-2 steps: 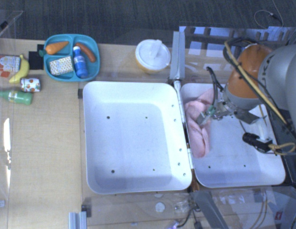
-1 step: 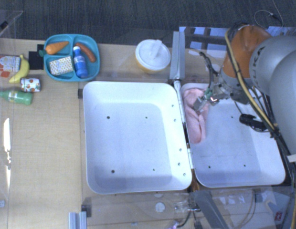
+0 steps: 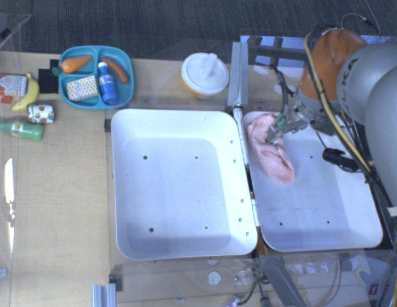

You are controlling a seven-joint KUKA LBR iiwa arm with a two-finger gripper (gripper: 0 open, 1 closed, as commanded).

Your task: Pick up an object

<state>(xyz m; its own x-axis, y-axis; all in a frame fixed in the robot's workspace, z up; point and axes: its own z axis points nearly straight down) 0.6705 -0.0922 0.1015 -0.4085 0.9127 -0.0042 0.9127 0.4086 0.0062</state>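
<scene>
Two white bins side by side on a wooden bench (image 3: 57, 203). Pink cloth (image 3: 270, 152) crumpled in the right bin (image 3: 326, 216), near its far left corner, just beside the wall shared with the left bin (image 3: 179, 184). Gripper (image 3: 276, 131) down on the cloth's upper part, touching it; fingers too small and blurred, so cannot tell whether apart or together. Beyond the bins, a blue tray (image 3: 125, 75) with toy food and a round white lid (image 3: 205, 73). At far left, a banana (image 3: 29, 93), a can (image 3: 40, 113), a green bottle (image 3: 20, 129). Labels unreadable.
</scene>
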